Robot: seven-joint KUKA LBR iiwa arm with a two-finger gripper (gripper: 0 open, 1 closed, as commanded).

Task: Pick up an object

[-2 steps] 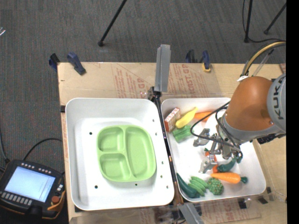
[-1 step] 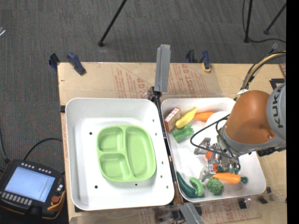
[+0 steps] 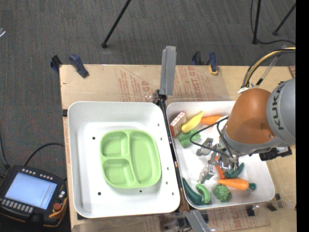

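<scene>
My gripper (image 3: 203, 164) hangs low over the middle of the right bin (image 3: 268, 187), its two metal fingers (image 3: 201, 152) pointing left and standing open over bare white floor, with nothing between them. Just right of it lie a small red piece (image 3: 220, 172) and a dark teal vegetable (image 3: 237, 170). In front are an orange carrot (image 3: 234, 183), a broccoli (image 3: 222, 193), a green pepper (image 3: 204, 193) and a dark green cucumber (image 3: 191, 190). At the back lie a yellow banana (image 3: 192, 122), another carrot (image 3: 212, 120), a small box (image 3: 177, 123) and a green vegetable (image 3: 185, 139).
The left bin (image 3: 79, 129) holds a light green divided plate (image 3: 130, 158). A grey post (image 3: 168, 71) rises behind the seam between the bins. The arm's orange band (image 3: 248, 122) covers the right bin's right side. A teach pendant (image 3: 31, 192) lies on the floor at lower left.
</scene>
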